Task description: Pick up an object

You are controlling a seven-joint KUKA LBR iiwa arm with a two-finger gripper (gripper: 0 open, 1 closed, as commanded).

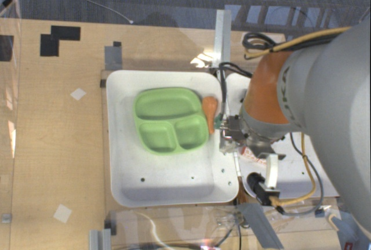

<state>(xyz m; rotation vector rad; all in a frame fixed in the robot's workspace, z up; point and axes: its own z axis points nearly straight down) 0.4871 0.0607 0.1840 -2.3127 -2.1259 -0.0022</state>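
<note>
The grey arm's tool (232,134) hangs low over the wall between the two shallow white plastic bins (168,188), and the view does not settle its state. Just to its left in the left bin lies a small orange carrot-shaped object (209,111), touching the right edge of a green three-compartment plastic tray (171,119).

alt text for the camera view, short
A grey arm with an orange band reaches in from the right, its wrist over the divide between two white bins. The left bin holds a green divided tray with an orange carrot-like object against its right edge. The bins sit on a wooden bench.
</note>
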